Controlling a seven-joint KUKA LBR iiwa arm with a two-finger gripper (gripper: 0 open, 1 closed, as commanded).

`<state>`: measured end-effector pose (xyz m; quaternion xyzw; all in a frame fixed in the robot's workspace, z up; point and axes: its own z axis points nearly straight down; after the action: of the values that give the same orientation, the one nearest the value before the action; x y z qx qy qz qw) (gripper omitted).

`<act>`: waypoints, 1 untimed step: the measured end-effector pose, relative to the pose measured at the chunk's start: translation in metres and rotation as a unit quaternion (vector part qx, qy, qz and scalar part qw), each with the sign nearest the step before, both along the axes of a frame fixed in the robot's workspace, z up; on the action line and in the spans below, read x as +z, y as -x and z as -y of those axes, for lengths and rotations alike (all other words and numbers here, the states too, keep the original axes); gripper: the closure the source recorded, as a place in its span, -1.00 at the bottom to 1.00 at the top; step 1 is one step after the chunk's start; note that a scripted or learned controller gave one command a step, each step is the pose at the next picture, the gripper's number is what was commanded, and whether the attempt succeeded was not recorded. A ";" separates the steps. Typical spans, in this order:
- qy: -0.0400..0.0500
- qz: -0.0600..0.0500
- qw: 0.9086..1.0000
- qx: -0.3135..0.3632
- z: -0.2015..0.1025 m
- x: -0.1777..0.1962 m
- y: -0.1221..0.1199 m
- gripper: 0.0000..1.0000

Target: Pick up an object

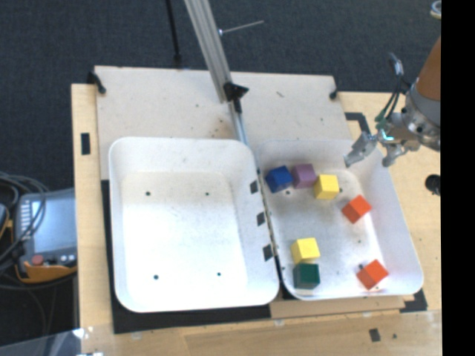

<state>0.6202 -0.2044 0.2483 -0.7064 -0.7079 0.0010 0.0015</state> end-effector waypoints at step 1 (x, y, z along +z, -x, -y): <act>0.002 0.002 1.000 0.001 0.001 0.003 -0.001 -1.00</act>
<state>0.6209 -0.2050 0.2515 -0.7056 -0.7086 0.0008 -0.0012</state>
